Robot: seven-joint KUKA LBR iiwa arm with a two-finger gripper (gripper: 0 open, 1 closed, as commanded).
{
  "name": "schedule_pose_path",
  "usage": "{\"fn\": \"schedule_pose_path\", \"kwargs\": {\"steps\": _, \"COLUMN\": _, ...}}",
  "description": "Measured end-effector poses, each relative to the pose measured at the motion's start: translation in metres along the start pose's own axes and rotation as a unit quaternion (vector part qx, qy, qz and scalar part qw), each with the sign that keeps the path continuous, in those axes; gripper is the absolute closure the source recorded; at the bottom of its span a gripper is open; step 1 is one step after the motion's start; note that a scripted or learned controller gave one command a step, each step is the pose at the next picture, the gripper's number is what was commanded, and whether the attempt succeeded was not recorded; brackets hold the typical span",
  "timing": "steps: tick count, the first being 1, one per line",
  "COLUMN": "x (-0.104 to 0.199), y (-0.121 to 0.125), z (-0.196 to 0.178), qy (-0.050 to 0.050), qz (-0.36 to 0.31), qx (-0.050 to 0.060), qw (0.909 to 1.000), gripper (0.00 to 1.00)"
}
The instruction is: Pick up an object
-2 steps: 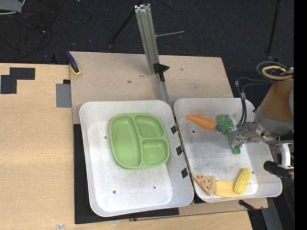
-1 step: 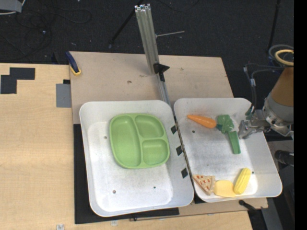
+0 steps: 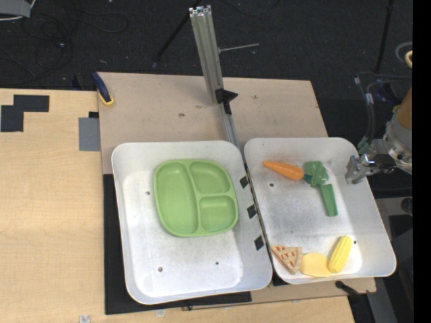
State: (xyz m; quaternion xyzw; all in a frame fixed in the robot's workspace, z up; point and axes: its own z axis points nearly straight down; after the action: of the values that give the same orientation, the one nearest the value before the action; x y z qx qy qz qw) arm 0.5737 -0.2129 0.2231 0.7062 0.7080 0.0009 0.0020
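Setting: dark floor with cables lay behind a wooden table (image 3: 54, 200), which carried two white bins side by side; a metal post (image 3: 207, 52) rose behind them.
Gripper: the gripper (image 3: 359, 167) hung at the right rim of the right bin (image 3: 303, 214), near its far corner, with nothing between its fingers; how wide they stood could not be told.
Arm: only the wrist end showed, entering from the right.
Nearest thing: a green tool (image 3: 322, 184) lay just left of the gripper and slightly nearer the camera, well inside the right bin.
Long axis: the tool's handle ran from its bushy head, far and left, down toward the camera and a little right, so a grasp across the handle looked the likeliest choice.
Next nearest: a carrot (image 3: 284, 170) lay further left of the gripper, its thick end touching the tool's head, its tip pointing away to the left.
Farther things: a corn cob (image 3: 340, 253), a yellow lump (image 3: 313, 264) and a pizza slice (image 3: 287, 256) sat together at the near edge of the right bin, well apart from the gripper and toward the camera.
Left bin: the left bin (image 3: 135, 261) held a green divided plate (image 3: 196, 197), far left of the gripper.
Count: two bins, one plate, five small things, all five in the right bin.
Judgement: the move ahead seemed a short shift left and a descent; nothing had yet been lifted.
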Motion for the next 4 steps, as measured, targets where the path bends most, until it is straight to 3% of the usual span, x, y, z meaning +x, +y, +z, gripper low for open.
{"fn": "schedule_pose_path", "kwargs": {"steps": 1, "x": 0.0, "y": 0.0, "z": 0.002, "qy": 0.0, "qz": -0.001, "qx": 0.002, "qw": 1.0, "gripper": 1.0}}
{"fn": "schedule_pose_path", "kwargs": {"steps": 4, "x": 0.158, "y": -0.046, "z": 0.004, "qy": 0.002, "qz": -0.001, "qx": 0.005, "qw": 1.0, "gripper": 1.0}}
